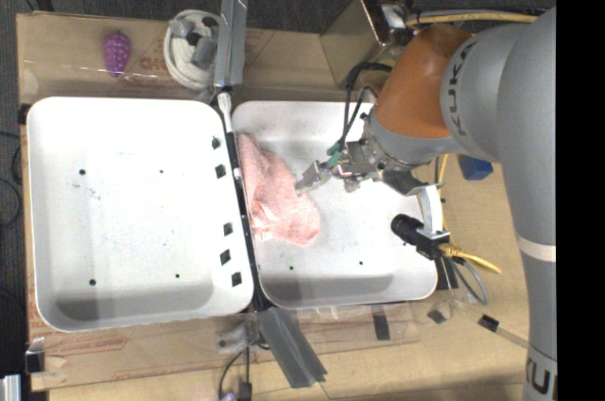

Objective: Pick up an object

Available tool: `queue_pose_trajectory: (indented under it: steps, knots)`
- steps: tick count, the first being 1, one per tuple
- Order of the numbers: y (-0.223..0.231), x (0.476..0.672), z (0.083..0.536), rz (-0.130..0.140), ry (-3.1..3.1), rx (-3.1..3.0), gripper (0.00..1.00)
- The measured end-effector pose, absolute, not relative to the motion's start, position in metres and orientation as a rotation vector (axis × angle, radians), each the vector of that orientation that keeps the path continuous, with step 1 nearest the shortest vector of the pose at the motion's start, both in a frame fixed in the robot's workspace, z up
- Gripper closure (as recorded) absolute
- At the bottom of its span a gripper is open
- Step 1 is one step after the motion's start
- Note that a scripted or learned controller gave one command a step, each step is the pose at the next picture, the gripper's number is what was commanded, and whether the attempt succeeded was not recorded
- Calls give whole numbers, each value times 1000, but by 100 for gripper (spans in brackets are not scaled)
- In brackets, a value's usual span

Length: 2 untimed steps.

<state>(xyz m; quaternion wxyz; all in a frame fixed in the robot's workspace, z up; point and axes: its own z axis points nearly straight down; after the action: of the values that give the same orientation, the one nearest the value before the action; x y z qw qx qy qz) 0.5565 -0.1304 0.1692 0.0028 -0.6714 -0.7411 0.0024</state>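
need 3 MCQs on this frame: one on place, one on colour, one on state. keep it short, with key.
1. Where does the pink cloth lie?
A. In the left bin
B. In the right bin, along its left wall
C. On the bench outside both bins

2. What colour is the small object on the bench beyond the left bin?
A. Purple
B. Green
C. Yellow

3. How does the gripper stand to the cloth?
A. It carries the cloth high over the left bin
B. It is parked outside both bins
C. It is over the right bin, its tip at the cloth's right edge, and the cloth lies on the bin floor

Key:
1 B, the cloth lies against the divider side of the right bin.
2 A, the object near the bench's far left corner is purple.
3 C, the tip meets the cloth's edge and the cloth is flat in the bin.
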Motion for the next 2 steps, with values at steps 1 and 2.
queue_pose_trajectory:
  steps: [1,2]
  knots:
    - [-128,563,91,5,-2418,-2000,0]
    - [-179,502,98,1,-2598,-1758,0]
